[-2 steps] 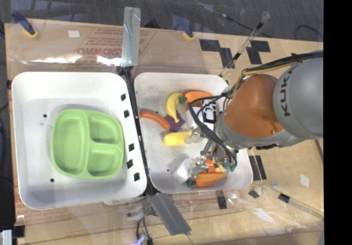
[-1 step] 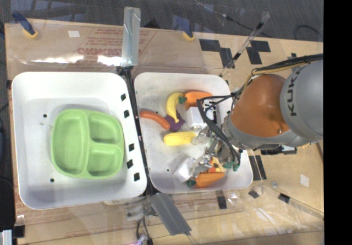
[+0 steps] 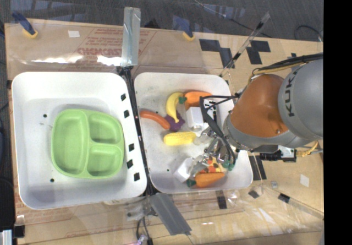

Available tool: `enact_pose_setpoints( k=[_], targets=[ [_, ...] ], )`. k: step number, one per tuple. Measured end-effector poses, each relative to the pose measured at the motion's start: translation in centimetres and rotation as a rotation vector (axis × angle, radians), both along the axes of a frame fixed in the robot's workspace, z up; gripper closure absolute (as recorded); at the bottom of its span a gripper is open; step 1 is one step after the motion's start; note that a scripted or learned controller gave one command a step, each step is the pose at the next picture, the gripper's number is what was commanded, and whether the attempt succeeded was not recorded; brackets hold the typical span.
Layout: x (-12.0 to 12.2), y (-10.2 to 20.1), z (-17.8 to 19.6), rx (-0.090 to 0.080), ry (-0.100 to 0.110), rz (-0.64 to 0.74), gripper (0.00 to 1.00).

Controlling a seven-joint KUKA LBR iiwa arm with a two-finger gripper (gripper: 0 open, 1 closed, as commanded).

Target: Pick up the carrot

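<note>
Orange carrot [image 3: 210, 179] lies by the right bin's [image 3: 165, 186] near edge; gripper [image 3: 215, 157] hovers above it, grip indiscernible. Descent and closing remain.

Orange carrot [image 3: 208, 179] with green top lies flat along the right bin's [image 3: 159, 180] near edge, tip pointing right

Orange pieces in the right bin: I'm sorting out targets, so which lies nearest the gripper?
The orange piece at the bin's near edge, right by the gripper; the others lie farther up the bin.
</note>
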State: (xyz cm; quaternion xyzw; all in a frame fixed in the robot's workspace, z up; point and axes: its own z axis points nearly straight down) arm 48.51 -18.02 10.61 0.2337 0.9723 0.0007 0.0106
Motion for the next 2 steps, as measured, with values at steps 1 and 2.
enact_pose_setpoints(
  k=[1,2],
  targets=[
    [0.3,0.9,0.1,-0.015,-0.006,0.47,0.0],
    [0.6,1.0,1.4,-0.019,-0.013,0.478,1.0]
  ],
)
